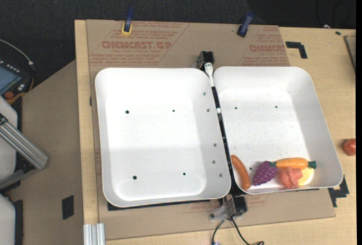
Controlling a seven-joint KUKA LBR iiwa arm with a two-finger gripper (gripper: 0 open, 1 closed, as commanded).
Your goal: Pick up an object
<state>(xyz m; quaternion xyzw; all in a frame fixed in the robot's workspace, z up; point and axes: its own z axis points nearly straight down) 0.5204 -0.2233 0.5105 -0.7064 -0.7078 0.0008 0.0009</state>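
Several toy foods lie along the near edge of the right bin (pixel 271 119). An orange-brown sausage-shaped piece (pixel 240 172) rests against the bin's left wall. To its right sits a purple grape bunch (pixel 264 172), then a red piece (pixel 289 177) with a yellow piece (pixel 306 176) beside it. An orange carrot (pixel 294 163) with a green tip lies across the top of the red and yellow pieces.
The left bin (pixel 158 130) stands beside the right one on a cardboard sheet (pixel 169 40). Two blue clamps (pixel 128 22) (pixel 245 23) hold the sheet's far edge. A small orange-red object (pixel 350 147) lies on the bench to the right of the bins.
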